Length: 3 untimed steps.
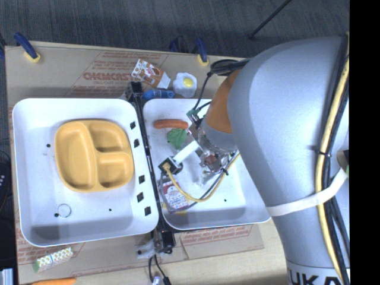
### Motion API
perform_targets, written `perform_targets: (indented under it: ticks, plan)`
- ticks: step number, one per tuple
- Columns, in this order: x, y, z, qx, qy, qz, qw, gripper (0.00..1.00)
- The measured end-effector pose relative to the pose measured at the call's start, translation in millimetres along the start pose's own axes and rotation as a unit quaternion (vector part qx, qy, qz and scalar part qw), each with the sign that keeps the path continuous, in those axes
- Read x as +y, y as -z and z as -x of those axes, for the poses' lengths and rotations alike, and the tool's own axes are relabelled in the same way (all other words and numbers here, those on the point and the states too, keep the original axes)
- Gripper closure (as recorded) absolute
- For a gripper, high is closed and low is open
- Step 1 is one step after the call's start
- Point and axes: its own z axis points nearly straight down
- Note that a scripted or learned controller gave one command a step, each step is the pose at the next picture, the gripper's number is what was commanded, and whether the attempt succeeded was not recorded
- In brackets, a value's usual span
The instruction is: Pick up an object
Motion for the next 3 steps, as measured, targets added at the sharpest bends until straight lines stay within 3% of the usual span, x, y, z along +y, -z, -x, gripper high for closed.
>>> perform_targets:
  ticks: [1, 2, 3]
  plan:
    - [3, 0, -14, 0.001, -0.071, 0.001, 0.9975, 0.0]
    - [-4, 59, 44, 0.001, 0.184, 0.001, 0.9829, 0.0]
    - [14, 24, -8, 0.001, 0.129, 0.001, 0.9917, 0.0]
